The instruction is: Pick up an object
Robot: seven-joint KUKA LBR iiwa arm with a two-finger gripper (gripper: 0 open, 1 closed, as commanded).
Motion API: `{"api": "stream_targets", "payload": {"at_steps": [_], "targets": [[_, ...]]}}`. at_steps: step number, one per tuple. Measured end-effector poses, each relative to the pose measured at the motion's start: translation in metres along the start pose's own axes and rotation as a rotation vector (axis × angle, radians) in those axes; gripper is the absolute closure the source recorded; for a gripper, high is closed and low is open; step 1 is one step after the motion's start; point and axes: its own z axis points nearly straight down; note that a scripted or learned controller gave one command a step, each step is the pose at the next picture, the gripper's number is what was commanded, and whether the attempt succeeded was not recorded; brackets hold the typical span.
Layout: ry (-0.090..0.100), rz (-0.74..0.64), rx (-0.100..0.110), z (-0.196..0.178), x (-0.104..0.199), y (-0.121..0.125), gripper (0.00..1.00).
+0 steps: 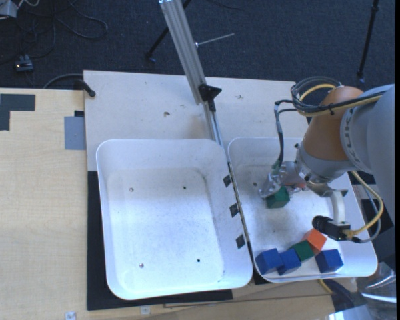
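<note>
While my claw (275,184) sat upon the dark green block (278,199) in the right bin (368,264), grip indiscernible, I judged a firm closing and straight lift came next.

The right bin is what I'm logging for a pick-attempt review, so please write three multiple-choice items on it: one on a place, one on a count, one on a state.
1. Where is the gripper?
A. over the left bin
B. over the right bin
C. beyond both bins

2. How many blue blocks lie at the right bin's near edge?
A. one
B. three
C. five

3. How does the dark green block sit?
A. right at the gripper's tip
B. stacked on the orange block
C. in the left bin

Answers: 1 B, the arm's tip hangs inside the right bin. 2 B, three blue blocks show. 3 A, it sits beneath the tip, apart from the cluster.
</note>
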Motion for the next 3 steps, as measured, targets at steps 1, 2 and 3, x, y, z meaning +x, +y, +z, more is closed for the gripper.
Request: {"api": "stream_targets", "payload": {"at_steps": [1,2,3], "targets": [[0.002,0.001,-0.009,-0.095,0.060,0.043,1.00],[0.004,0.002,0.003,-0.089,0.121,0.024,1.00],[0.004,0.001,0.006,-0.089,0.191,-0.016,1.00]]}}
